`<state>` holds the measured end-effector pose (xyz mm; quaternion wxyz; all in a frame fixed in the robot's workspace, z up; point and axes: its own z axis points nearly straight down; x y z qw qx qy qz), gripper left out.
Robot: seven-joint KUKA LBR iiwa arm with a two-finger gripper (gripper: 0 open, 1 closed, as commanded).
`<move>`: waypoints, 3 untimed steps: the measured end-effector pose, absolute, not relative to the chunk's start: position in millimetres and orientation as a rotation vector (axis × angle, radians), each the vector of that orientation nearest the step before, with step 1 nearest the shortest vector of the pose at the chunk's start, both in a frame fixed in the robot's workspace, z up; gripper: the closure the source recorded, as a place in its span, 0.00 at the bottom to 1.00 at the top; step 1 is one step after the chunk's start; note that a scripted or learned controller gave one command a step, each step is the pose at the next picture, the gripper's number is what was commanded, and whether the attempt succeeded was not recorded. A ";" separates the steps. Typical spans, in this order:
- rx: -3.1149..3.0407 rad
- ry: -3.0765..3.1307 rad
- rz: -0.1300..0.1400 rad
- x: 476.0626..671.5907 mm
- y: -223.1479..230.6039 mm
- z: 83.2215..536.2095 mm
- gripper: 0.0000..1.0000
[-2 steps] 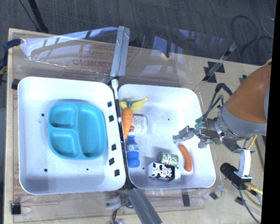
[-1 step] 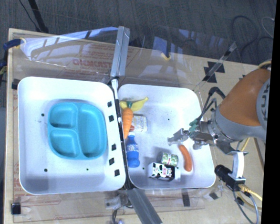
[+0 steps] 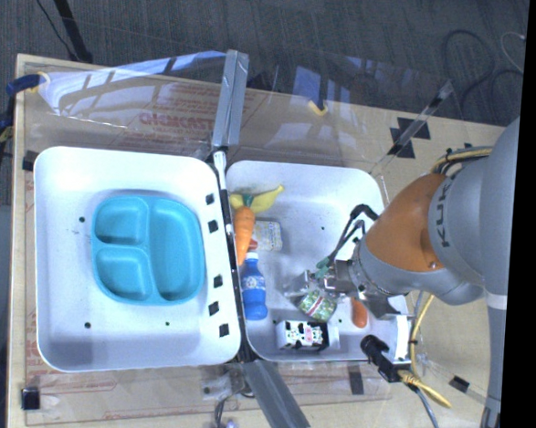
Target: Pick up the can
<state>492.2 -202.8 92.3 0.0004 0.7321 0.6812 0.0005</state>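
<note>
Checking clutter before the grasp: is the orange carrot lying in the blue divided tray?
No, the orange carrot lies in the right white bin, beside the yellow banana.

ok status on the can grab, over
Gripper low in right bin, right at the can. Can tilted on bin floor, grip unconfirmed. Blue bottle and black-white carton close by.

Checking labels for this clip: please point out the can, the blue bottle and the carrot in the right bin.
can (image 3: 318,303): camera view, on its green printed side.
blue bottle (image 3: 254,293): camera view, middle of its blue body.
carrot (image 3: 243,229): camera view, middle of its orange length.
</note>
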 end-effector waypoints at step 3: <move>2.411 2.018 0.000 477.5 -102.3 198.3 1.00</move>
